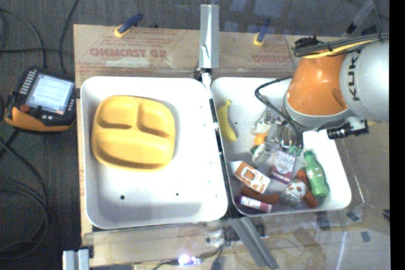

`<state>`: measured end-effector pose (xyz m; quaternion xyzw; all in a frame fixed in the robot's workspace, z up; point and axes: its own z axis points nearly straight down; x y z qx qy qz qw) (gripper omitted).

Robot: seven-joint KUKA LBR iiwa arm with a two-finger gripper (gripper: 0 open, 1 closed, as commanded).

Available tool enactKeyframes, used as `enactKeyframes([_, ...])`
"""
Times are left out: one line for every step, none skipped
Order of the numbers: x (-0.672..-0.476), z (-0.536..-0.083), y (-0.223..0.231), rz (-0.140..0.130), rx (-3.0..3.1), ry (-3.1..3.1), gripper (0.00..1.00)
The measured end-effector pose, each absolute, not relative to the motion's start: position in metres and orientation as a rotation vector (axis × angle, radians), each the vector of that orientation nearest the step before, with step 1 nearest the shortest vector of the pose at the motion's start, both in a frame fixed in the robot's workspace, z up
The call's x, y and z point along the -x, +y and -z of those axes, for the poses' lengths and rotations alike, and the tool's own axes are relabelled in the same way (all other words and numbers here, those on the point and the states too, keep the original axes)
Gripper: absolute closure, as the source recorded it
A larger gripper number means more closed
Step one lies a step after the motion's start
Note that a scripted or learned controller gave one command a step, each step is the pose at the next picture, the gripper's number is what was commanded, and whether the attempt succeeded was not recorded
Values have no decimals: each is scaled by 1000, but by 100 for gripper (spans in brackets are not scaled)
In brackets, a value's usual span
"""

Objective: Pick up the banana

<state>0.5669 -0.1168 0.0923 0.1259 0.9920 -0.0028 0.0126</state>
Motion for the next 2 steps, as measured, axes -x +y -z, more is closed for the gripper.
enactKeyframes([-601,-224,-131,-3,-785,3039,0])
enactKeyframes([-601,-94,-106,1,-526,3097,0])
